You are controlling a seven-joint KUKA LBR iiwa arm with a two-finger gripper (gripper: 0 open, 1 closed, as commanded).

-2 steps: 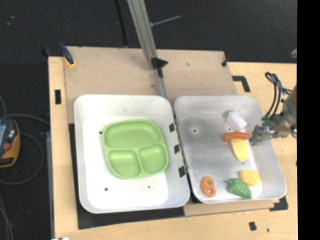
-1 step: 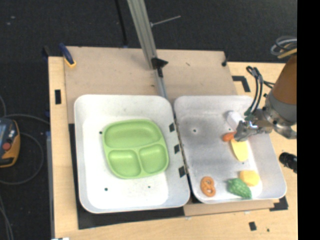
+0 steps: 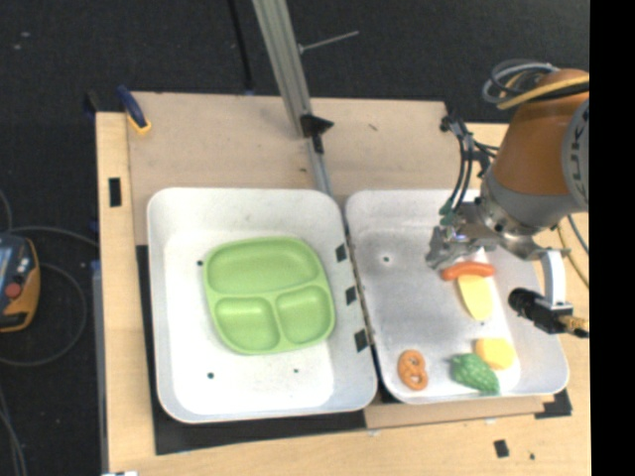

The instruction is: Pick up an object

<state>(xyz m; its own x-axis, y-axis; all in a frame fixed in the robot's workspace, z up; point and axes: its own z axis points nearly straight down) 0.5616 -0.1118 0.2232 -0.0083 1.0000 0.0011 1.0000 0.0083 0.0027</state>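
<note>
Gripper sits low over the right bin, in its upper right part; finger state not readable from this slanted view, cannot tell if anything is held. Grey wrist with orange band rises up and to the right of it, cables looping off the top.

Orange carrot-like piece lies just below the gripper, right beside the tips, contact unclear. Pale yellow wedge touches that orange piece on its lower side. Further below, near the bin's bottom right corner: small yellow block, with a bumpy green toy vegetable just under and left of it. Brown pretzel-shaped piece lies left of the green one, down and slightly left of the gripper.

Well to the gripper's left, the left bin holds a light green divided plate, smooth plastic, rounded corners, three compartments. Both bins shallow, white, speckled, rounded rims, side by side on a tan wooden bench. Grey metal rail stands slanted above and left of the gripper.
</note>
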